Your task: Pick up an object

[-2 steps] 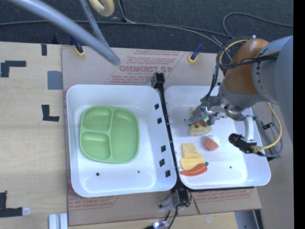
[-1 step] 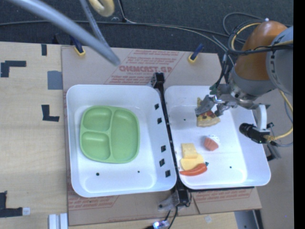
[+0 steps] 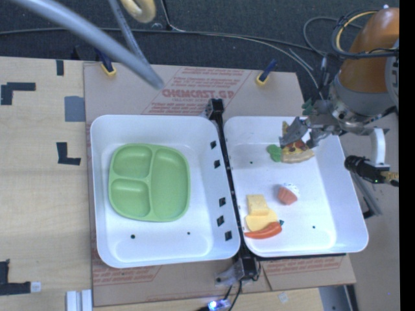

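I count two white bins, the left bin (image 3: pixel 104 193) and the right bin (image 3: pixel 331 206). The left one carries one green divided plate (image 3: pixel 149 181). In the right I make out five toy foods: one pizza slice (image 3: pixel 297 151), one green piece (image 3: pixel 275 152), one red-and-white piece (image 3: pixel 287 194), one yellow block (image 3: pixel 258 205), one red chilli (image 3: pixel 264 232).

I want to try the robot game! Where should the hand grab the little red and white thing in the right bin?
Probably straight from above, pinching the red and white piece across its narrower width. It lies low and alone on the right bin's floor, apart from the yellow block and red pepper, so there's room for fingers on either side.
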